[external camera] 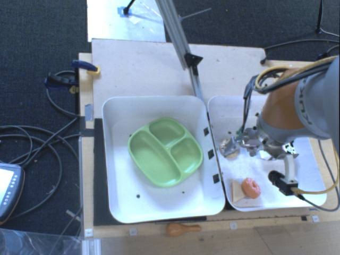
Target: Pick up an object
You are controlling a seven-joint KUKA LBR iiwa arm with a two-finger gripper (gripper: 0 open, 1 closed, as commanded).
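The donut (251, 187) looks light and soft, best gripped across its ring. The gripper (230, 146) is above-left of it; its finger opening cannot be told.

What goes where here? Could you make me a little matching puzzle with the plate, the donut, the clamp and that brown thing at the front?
Things:
1. green plate
2. pink donut
3. blue clamp
4. brown pear shape

Places:
A. on the bench edge, in front of the bins
B. in the left bin
C. at the bench's far left edge
D. in the right bin, near its front wall

Pairs: 1-B, 2-D, 3-C, 4-A
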